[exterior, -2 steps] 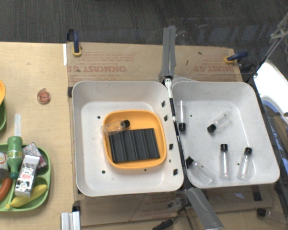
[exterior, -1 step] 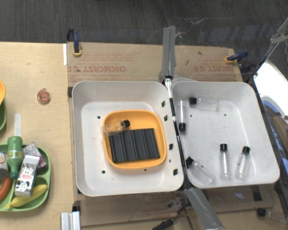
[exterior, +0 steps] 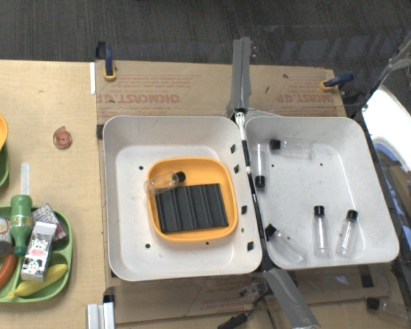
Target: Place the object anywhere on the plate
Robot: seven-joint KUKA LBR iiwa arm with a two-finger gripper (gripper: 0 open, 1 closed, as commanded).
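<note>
**Vial on the plate, but it could roll**

Starting with the gripper: I cannot tell its state at this moment, open or closed, so no call on that. Moving out to the bins, there's the story. In the left bin (exterior: 113, 184) sits the orange plate (exterior: 205, 171), and a clear vial (exterior: 166, 180) with a black cap is lying on its side in the plate's upper-left corner, just above the black ribbed block (exterior: 192, 208) that takes up most of the plate. By the look of it, the placing is done, if that vial is the object.

Now the danger. That vial is round and lying flat close to the plate's rim (and the block leaves it very little bare floor). Any nudge from a gripper passing low could send it rolling over the rim and into the bin.

Across in the right bin (exterior: 370, 156), more vials wait: two upright-looking ones (exterior: 318, 228) near the front, one against the dividing wall (exterior: 259, 163). They're clear and slim, and the wall-hugging one leaves little room for a grasp, so a slip or a miss there looks likely.
</note>
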